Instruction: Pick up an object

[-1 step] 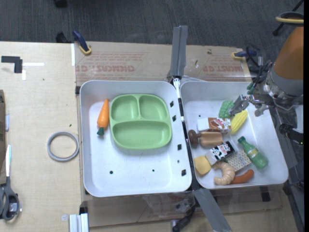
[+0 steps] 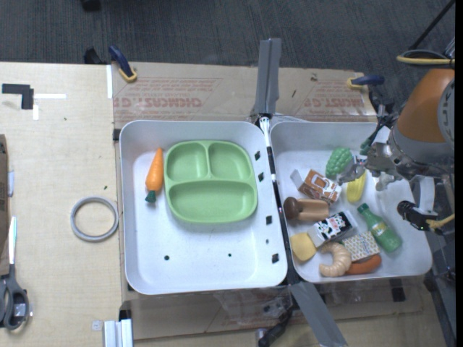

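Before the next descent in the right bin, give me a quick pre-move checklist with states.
1. End effector over the right bin: ok, near its upper right part.
2. Target below it: cannot tell; green toy and yellow toy both sit close.
3. Nothing held between the fingers: cannot tell.
4. Clearance around targets: not ok; toys are crowded, green bottle and croissant touch neighbours.
5. Left bin for a drop: ok, green divided plate lies flat, carrot beside it.

Robotics lab: taped cardboard (image 2: 217,92) on bench, office carpet (image 2: 217,13), clamps (image 2: 123,62).
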{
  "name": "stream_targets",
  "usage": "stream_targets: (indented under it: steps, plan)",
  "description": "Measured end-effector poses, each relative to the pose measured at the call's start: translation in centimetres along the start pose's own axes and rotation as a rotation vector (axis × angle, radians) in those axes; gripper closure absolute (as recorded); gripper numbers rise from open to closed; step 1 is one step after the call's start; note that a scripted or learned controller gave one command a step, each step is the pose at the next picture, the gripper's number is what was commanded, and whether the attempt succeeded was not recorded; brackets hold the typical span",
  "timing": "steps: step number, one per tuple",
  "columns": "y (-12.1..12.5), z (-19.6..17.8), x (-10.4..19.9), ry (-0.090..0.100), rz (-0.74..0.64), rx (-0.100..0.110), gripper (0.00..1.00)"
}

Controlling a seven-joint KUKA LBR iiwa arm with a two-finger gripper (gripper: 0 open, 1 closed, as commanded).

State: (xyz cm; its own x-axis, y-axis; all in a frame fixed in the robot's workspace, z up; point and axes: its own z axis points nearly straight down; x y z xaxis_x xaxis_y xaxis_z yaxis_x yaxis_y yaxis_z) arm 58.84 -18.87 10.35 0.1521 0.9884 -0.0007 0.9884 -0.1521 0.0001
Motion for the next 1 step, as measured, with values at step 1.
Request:
stream_targets:
  steps: [1]
  plan:
    - [0.01, -0.89, -0.05, 0.0, 0.0, 0.001, 1.0]
